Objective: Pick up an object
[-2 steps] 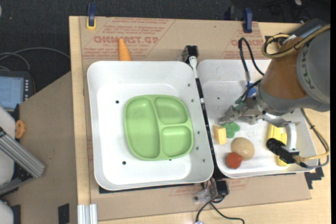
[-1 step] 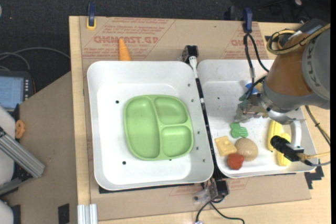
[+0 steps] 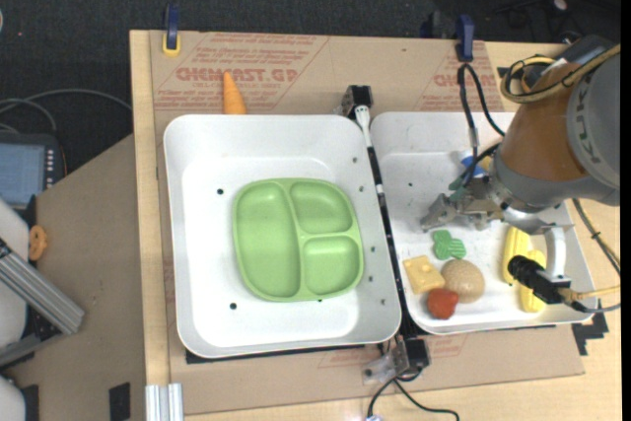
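– Two bins, what's in each? Near to far, please.

– Right bin [image 3: 414, 153]: five loose pieces, all in the half nearest me. Nearest is one small red piece [image 3: 443, 305], rounded and glossy. Just behind it is one beige lump [image 3: 463, 279], potato-shaped and matte. Just beside the lump is one yellow block [image 3: 422, 273], flat-faced like a cheese wedge. One long yellow piece [image 3: 514, 249], smooth and banana-like, lies along the right wall. One small green piece [image 3: 449, 244] with a lobed outline sits just behind the lump.

– Gripper?

– One gripper [image 3: 458, 212], bare grey metal, hangs low just beyond the green piece, about mid-bin. From this angle I can't tell whether it's spread or pressed together.

– Left bin?

– Left bin [image 3: 197, 311]: white moulded plastic, shallow, rounded corners. It holds one green plate [image 3: 296, 242], smooth and rounded-square, lying flat mid-bin. I count three compartments, one long and two small.

– Beyond that?

– One orange piece [image 3: 233, 94], tapered like a carrot, lies on the brown cardboard-faced bench [image 3: 296, 64] just outside the left bin's far rim. Two blue clamps [image 3: 173, 39] grip the bench's far edge.
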You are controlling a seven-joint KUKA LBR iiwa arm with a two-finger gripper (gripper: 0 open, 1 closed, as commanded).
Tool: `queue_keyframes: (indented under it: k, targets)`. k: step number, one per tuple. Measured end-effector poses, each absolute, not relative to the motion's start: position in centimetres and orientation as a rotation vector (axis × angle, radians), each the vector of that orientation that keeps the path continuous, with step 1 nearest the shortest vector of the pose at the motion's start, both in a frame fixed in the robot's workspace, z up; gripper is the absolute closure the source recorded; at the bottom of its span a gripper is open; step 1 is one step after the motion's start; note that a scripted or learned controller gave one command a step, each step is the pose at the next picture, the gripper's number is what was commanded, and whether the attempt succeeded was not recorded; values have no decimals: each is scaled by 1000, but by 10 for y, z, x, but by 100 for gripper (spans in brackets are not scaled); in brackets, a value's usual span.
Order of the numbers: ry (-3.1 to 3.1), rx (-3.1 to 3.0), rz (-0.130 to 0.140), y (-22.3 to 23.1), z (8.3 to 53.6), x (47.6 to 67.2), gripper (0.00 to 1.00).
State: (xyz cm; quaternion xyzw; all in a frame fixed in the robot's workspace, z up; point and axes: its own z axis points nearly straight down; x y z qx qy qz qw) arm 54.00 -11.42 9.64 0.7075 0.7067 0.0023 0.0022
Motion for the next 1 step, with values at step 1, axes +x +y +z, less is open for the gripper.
queue_keyframes:
  k: [1]
  targets:
    - [2221,2226,0,-97,85,492,0]
